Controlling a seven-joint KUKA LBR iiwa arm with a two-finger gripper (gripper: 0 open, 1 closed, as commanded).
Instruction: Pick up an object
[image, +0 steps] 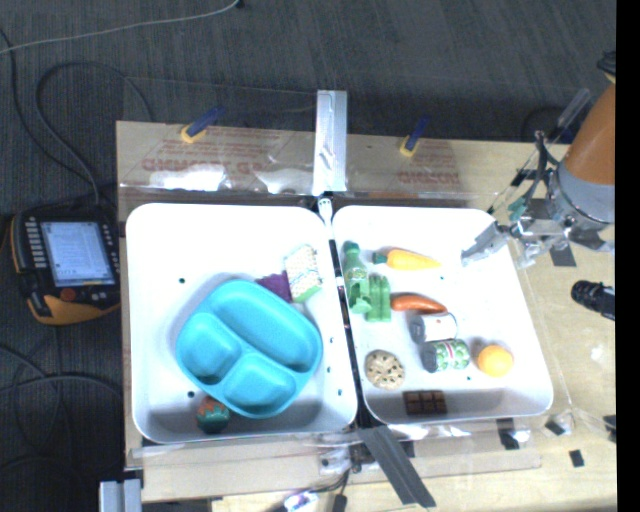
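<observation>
Gripper (482, 246) is hanging over the upper right corner of the right bin (535, 395), and I honestly can't tell whether the jaws are apart or together, it's just a pale wedge from this angle. Nothing visibly between them, so I'd call it pre-grab.

Everything pickable sits below and to the left of the jaws. Closest is the carrot (410, 260), just left and a bit lower. Further down from it is the red pepper-looking thing (418, 302), then a small can (433, 327) and a green can (450, 355) lying on their sides, with the orange (495, 359) almost straight down from the jaws. Cookie (384, 368) and chocolate bar (425, 402) are farthest, near the bottom wall. Green bottle and some green plastic bits hug the divider.

My guess is the stuff is scattered loose so the program has choices. The carrot lies apart from its neighbours, so probably the easy target.
</observation>
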